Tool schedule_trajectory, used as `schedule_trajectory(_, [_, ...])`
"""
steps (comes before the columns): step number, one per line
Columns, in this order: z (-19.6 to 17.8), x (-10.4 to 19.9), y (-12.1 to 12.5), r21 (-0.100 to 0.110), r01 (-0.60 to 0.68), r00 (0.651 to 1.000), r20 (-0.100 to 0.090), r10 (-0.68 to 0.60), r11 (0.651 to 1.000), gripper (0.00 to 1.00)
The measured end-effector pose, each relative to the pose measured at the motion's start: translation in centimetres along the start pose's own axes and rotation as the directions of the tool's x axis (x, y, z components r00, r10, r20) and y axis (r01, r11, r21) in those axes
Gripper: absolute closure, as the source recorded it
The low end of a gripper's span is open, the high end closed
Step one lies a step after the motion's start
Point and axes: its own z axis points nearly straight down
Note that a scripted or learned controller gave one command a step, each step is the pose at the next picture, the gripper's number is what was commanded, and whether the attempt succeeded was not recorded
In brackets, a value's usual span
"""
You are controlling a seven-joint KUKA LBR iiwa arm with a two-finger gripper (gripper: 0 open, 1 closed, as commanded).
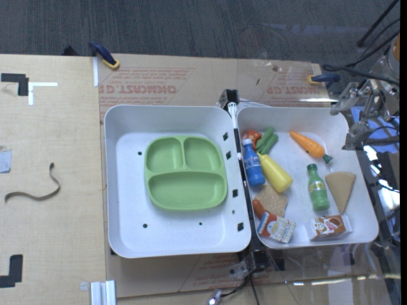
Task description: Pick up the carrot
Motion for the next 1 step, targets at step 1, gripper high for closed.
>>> schedule_trajectory(1, [9.93, -1.74, -2.01, 0.000, -0.132, 0.991, 0.000, 0.132, 0.991, 0.00])
